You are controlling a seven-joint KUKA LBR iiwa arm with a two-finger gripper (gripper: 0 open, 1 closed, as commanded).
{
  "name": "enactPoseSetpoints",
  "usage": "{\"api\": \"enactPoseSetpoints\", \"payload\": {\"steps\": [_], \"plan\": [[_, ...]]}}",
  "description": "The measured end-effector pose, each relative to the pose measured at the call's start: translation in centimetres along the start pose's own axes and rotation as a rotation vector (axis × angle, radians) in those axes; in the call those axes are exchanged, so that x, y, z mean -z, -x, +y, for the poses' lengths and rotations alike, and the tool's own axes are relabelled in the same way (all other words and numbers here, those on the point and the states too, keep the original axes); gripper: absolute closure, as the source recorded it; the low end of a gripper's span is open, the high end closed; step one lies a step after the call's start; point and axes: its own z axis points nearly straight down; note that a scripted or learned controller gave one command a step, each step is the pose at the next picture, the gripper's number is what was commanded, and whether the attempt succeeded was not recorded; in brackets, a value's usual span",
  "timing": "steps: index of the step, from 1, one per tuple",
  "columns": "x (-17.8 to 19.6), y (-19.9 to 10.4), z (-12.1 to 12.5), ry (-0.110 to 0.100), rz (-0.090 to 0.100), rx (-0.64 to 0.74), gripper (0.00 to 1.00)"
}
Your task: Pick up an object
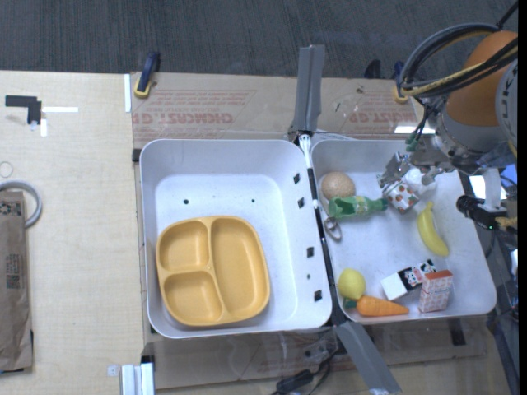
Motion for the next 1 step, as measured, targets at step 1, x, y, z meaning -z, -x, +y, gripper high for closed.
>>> {"api": "enactPoseSetpoints", "payload": {"steps": [1], "plan": [[-5.14, 4.68, -4.56, 0.001, 0.012, 0.043, 0.00]]}}
